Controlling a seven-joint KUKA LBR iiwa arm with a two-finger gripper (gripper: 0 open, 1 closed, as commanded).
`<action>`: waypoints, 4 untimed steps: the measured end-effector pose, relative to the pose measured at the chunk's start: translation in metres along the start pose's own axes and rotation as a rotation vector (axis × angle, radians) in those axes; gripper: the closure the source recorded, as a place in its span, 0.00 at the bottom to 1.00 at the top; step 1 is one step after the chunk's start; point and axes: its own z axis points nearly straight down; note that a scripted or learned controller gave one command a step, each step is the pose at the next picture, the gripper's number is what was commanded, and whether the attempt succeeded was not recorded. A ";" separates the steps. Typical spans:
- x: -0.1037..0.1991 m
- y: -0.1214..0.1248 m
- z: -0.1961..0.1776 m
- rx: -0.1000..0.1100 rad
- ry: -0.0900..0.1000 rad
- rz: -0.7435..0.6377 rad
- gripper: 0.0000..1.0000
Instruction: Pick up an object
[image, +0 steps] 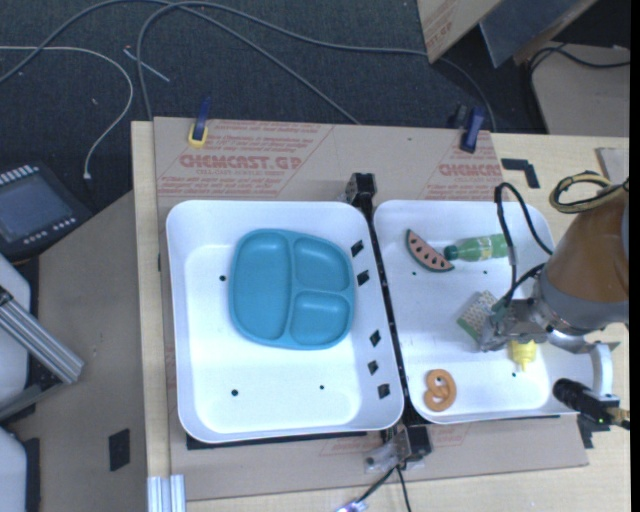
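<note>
The arm reached in from the right over the right bin (400, 300), and its claw (497, 330) was low in that bin, among the things there. Just at the claw lay a small speckled grey-green object (477, 313), touching or nearly touching it, and a small yellow piece (522, 351) sat just beside the wrist; whether either was actually between the claw's tips could not be told, nor how far open the claw stood, since the wrist hid it. Farther back in the same bin lay a watermelon slice (426, 251) and a green bottle (478, 248) on its side, and near the front edge a pretzel-like brown ring (439, 390). The left bin (190, 300) held a blue divided plate (293, 288), well apart from the arm. The step in hand looked like the descent or the close on the speckled object. The next move would call for a firm close on it and a straight lift, clear of the yellow piece.
</note>
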 end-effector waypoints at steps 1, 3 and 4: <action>0.001 0.005 -0.064 -0.007 -0.004 -0.002 1.00; 0.012 0.010 -0.129 -0.003 -0.003 -0.002 1.00; 0.068 0.007 -0.138 0.000 0.000 -0.007 1.00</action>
